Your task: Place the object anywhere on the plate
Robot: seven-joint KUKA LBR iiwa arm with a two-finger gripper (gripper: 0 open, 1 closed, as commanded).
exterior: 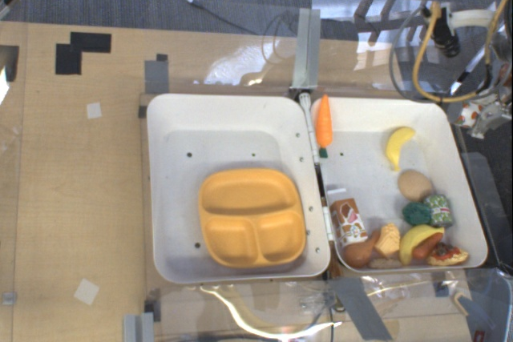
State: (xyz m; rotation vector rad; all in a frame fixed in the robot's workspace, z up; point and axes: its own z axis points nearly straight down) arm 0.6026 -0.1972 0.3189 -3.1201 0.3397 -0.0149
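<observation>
Toy food piled along the near edge of the right bin (461,196), nothing moved over yet.

Yellow plate (252,216) is glossy moulded plastic with three bare compartments, so the whole job's left. Right of the plate: carton (347,222), chicken leg (361,249), bananas (401,144), potato (414,185); carrot (324,121) up behind it. Gripper (481,114) sits far right of the plate, and whether its pincer is apart or together, I can't tell.

Yellow cable (425,52) looped beside white hose (473,16), black fitting (446,44).
</observation>
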